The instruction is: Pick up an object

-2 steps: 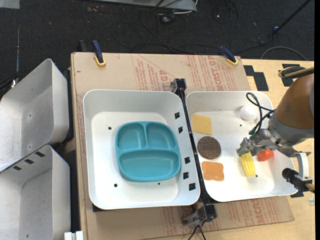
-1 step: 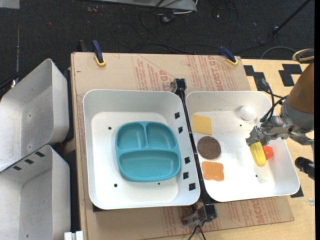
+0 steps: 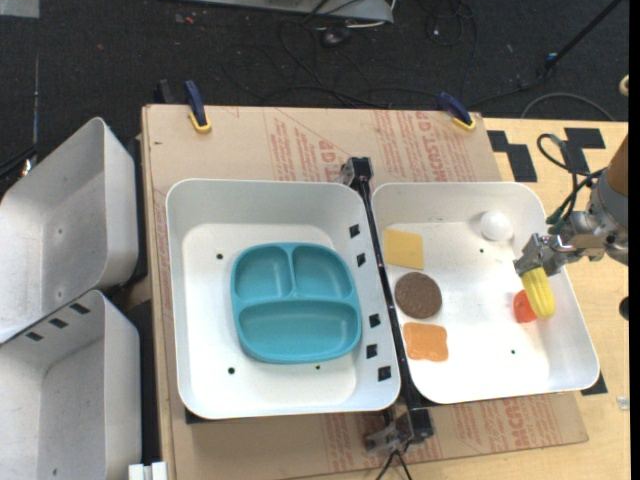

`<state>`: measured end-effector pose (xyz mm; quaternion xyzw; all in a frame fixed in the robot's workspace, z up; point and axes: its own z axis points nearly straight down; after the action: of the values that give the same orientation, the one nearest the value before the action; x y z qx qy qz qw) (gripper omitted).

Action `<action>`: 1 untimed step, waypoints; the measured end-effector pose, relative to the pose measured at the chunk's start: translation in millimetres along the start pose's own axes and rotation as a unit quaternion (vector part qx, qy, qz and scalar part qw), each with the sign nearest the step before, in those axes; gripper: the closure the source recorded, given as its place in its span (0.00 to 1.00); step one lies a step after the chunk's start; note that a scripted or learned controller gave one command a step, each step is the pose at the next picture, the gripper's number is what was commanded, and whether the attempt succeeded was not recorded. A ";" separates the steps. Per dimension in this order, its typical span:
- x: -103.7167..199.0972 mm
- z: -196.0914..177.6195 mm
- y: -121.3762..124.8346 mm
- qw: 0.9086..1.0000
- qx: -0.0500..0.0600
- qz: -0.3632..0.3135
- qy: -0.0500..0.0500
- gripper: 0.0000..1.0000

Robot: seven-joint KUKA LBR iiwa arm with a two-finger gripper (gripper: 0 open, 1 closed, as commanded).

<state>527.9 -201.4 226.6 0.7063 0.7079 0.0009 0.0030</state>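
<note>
Over the right bin [image 3: 575, 368], the tool [image 3: 530, 259] (fingers pinching) grips the yellow corn [image 3: 539, 290].

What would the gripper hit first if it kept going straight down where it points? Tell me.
Most likely the yellow corn cob right below the gripper, with the red piece beside it. Depth is hard to judge from this slant.

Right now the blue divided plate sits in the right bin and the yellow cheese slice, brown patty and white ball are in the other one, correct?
Not quite. The camera view shows the blue divided plate in the left bin. The cheese slice, brown patty and white ball lie in the right bin.
</note>
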 end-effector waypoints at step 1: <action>-0.5 -53.4 1.7 1.000 0.000 -0.001 0.000 1.00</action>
<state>529.4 -201.7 280.0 0.7059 0.7083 0.0012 0.0032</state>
